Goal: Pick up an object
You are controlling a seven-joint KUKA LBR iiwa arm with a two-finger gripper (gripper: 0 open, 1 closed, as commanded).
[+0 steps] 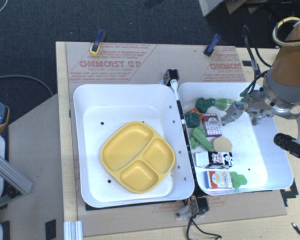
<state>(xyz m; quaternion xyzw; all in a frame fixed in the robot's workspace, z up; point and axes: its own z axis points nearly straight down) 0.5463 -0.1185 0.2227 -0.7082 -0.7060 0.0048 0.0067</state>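
Nearest the camera, a red-and-white carton [218, 179] lies flat in the right bin [270, 171], with a black-and-white carton [216, 159] just above it. Beyond these sit a tan disc [222, 144], green vegetable toys [201, 138] and a small red box [212, 124]. A yellow divided plate [137, 156] rests in the left bin [90, 109]. Nothing looks lifted yet, so the pick remains to be done. The gripper [235, 113] hovers over the cluster's upper edge; I cannot tell how far apart its fingers stand, and nothing shows between them.
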